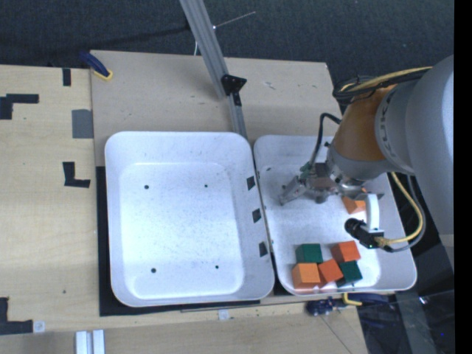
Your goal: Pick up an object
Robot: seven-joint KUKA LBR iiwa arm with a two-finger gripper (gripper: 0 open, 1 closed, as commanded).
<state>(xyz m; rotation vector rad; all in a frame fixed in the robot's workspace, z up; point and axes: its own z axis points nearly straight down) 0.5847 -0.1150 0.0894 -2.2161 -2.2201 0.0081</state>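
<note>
Pale wood worktop (177,87) carries two shallow white bins side by side on a dark mat, with dark floor behind. Over the right bin (280,153) hang the jaws (291,192), low above the bin's upper middle floor; the grey fingers spread slightly toward the left and nothing sits between them, so they look partly open and hold nothing. Behind them the grey arm (413,131) with its orange band (358,131) comes in from the right, and black and yellow cables loop around the wrist. Just right of the wrist, an orange block (355,205) peeks out against the bin's right side, partly hidden by a white bracket. Well apart from the jaws, in the near corner of the same bin, lies a tight cluster of blocks: a green block (310,253) at the upper left, an orange one (345,251) at the upper right, two more orange ones (306,274) (330,271) below them, and a dark green one (351,271) at the right end, all touching or nearly so. The left bin (177,220) shows a bare floor with a few dark specks. A slanted metal pole (210,43) crosses the worktop above the bins, and strips of black tape (22,103) mark the worktop at far left.
</note>
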